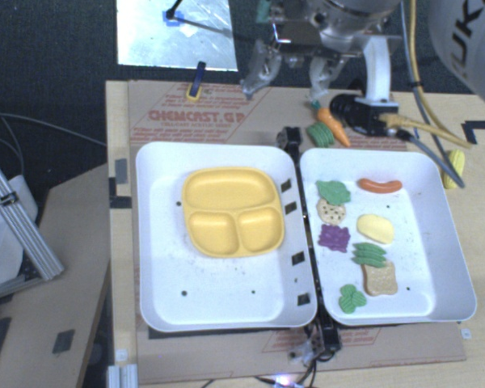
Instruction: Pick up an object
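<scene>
My gripper [283, 86] hangs high above the bench's far edge, beyond both bins, with its two fingers spread wide and nothing between them. The right bin [444, 241] holds several toy foods: a red sausage [380, 186], a green leaf [333, 191], a speckled cookie [331, 211], purple grapes [334, 238], a pale yellow piece [375, 228], green beans [369, 254], a slice of toast [380, 279] and another green leaf [352, 298]. An orange carrot [333, 124] and a green piece [319, 134] lie on the bench just past that bin, below the gripper's right finger.
A yellow divided plate [230, 212] lies in the left bin [158, 281]. A small yellow thing [455, 166] rests outside the right bin's far right corner. A blue and yellow marker [196, 82] lies on the cardboard at the back. A shiny sheet [178, 23] covers the floor behind it.
</scene>
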Available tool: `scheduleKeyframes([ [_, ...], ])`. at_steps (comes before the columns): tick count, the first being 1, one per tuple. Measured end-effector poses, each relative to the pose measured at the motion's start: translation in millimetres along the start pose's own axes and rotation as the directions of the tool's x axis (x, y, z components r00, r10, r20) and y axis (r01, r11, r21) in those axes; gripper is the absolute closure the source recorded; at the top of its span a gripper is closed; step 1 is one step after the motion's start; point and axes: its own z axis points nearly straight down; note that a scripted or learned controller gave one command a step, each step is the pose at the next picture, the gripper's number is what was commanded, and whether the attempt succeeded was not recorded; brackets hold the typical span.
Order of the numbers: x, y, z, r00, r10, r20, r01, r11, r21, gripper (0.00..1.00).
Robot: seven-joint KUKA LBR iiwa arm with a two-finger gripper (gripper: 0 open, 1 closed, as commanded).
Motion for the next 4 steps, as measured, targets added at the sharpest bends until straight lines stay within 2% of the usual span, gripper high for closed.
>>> scheduleKeyframes([
  [1,30,3,220,1.0,0.007,0.007,-0.007,1.0,0.017,0.0],
  [2,36,-60,145,1.0,0.005,0.001,-0.005,1.0,0.0,0.0],
  [3,36,-57,138,1.0,0.009,0.001,-0.009,1.0,-0.001,1.0],
  [4,52,-105,283,1.0,0.01,0.008,-0.01,1.0,0.018,1.0],
])
